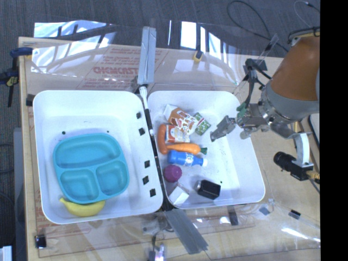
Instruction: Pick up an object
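Red lettering on the cardboard sheet [117, 67] behind the bins is too blurred to read. Over the right white bin [247, 162], the grey two-finger gripper [220, 129] hangs open, empty, beside the printed snack packet [182, 123] and orange carrot [183, 147].

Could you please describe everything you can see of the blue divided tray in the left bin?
The tray is light blue, looks like smooth plastic, and has rounded corners. It has three compartments: one long one along the far side and two smaller ones nearer the camera. It lies flat, slightly turned, on the floor of the left bin. A banana lies against its near edge.
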### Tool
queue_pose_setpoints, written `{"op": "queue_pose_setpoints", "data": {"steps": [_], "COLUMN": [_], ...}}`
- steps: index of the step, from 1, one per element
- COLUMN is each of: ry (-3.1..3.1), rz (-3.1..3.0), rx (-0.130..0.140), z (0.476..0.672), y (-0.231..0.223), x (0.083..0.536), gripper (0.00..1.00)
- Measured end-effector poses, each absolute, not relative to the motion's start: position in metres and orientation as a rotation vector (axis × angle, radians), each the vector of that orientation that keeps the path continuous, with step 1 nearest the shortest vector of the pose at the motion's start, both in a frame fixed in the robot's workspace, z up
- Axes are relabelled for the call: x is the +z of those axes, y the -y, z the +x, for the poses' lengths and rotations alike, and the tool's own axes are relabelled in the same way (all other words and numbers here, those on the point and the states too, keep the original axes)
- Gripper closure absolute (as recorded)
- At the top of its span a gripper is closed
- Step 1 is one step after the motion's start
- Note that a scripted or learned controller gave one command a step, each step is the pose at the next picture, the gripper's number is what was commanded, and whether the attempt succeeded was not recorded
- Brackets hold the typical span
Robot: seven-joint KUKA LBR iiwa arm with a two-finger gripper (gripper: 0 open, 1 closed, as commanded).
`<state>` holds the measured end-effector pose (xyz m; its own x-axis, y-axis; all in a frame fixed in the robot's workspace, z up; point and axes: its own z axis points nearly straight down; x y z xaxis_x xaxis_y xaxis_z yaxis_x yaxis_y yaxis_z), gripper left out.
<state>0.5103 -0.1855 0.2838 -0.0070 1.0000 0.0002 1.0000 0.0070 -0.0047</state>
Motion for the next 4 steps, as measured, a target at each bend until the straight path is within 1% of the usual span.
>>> {"op": "queue_pose_setpoints", "data": {"steps": [1,2,3,4], "ry": [2.236,2.261,2.265,2.265], "rz": [-2.200,-2.198,-2.198,-2.197], "rx": [0.006,-0.011,-0.006,-0.005], "z": [0.550,0.557,0.557,0.557], "y": [0.167,0.177,0.180,0.180], "x": [0.134,0.099,0.109,0.109], "gripper": [0.00,0.00,1.00,0.00]}}
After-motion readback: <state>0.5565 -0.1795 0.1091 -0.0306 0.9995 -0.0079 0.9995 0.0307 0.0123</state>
